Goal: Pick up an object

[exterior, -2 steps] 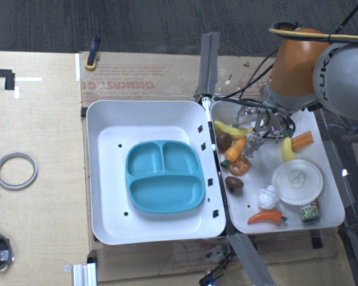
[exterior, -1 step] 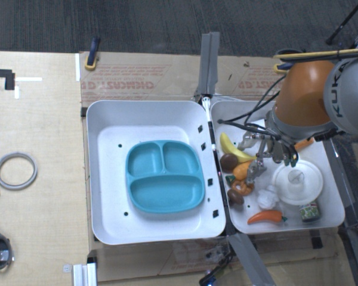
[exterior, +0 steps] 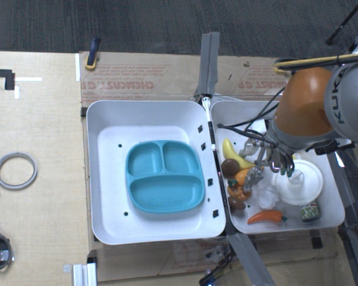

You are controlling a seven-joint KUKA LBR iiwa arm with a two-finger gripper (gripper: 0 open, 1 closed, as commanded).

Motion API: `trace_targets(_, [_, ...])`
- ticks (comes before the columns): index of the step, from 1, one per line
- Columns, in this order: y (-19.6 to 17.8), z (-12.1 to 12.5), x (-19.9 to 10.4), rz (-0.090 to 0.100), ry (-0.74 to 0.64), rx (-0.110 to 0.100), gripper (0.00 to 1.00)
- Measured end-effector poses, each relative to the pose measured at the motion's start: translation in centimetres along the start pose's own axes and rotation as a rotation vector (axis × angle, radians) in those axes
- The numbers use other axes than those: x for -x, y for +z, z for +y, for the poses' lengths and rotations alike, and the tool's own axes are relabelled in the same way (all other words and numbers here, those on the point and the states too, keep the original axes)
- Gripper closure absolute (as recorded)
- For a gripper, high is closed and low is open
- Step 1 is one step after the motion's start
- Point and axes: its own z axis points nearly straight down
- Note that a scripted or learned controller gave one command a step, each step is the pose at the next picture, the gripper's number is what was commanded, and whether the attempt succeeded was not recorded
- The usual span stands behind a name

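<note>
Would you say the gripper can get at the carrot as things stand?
Probably yes. The carrot lies uncovered near the right bin's front edge, and the gripper hangs just above that bin with nothing between them.

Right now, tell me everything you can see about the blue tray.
The blue tray is a light blue, plastic-looking plate with rounded corners and three compartments: two small ones at the far side, one long one at the near side. It lies flat, right way up, slightly turned, near the middle of the left bin, resting on the bin's white floor. Nothing sits in it or touches it otherwise.
</note>
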Motion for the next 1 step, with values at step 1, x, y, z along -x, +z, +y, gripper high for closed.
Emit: trace_targets(1, [0.00,-0.14,-0.02,0.000,0.132,0.000,0.00])
